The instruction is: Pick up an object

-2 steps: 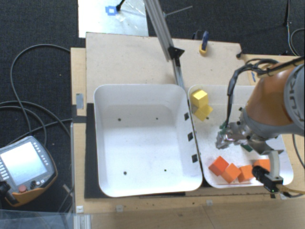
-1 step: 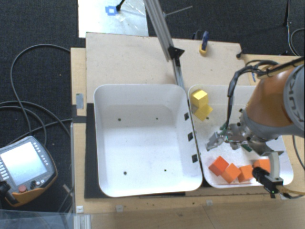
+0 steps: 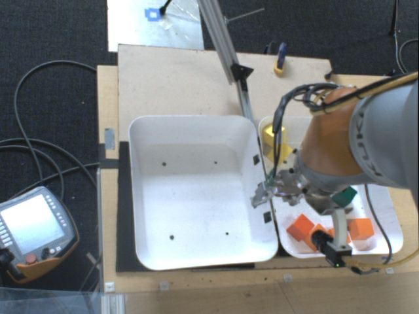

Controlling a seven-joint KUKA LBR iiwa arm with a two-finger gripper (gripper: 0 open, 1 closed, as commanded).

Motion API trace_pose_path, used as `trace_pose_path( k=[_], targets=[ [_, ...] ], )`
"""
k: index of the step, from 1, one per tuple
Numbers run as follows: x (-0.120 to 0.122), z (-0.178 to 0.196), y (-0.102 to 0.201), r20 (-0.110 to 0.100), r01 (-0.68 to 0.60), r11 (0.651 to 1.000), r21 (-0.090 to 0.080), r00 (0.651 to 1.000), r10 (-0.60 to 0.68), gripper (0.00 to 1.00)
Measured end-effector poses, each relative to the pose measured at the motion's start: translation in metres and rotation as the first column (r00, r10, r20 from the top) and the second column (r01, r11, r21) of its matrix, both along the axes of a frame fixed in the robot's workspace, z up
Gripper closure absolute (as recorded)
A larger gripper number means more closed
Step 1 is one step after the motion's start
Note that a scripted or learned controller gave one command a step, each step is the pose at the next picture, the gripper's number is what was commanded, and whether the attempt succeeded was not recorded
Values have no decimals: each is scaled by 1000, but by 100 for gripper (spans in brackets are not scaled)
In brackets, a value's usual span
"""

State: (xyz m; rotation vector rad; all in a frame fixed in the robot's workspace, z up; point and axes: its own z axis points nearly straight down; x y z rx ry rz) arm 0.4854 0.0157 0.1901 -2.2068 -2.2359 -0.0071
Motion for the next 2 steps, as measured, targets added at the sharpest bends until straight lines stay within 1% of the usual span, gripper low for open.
trace_pose_path(
  k=[1,2],
  targets=[
    [13,84,-57,8,14,1000,-6,1000,-14,0],
    [-1,66,-73,-2,13,1000,-4,1000,-13,0]
  ],
)
